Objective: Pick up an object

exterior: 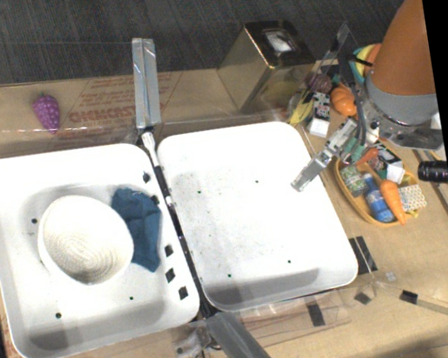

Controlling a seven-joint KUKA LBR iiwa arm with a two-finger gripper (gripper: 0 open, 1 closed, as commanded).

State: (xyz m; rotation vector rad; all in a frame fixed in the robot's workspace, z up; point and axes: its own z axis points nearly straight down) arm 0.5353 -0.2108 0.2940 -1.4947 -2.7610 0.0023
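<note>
Grey two-finger gripper over right white bin's edge, nothing held; open or closed, hard to tell. Round white woven hat touching crumpled blue cloth in left white bin.

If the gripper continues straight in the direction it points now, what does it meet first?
The gripper points down-left over the right bin. Going on, it would probably meet that bin's bare white floor first; height is hard to judge. The blue cloth and white hat lie beyond, in the left bin.

Orange band, grey wrist, seemingly metallic fingers.
</note>
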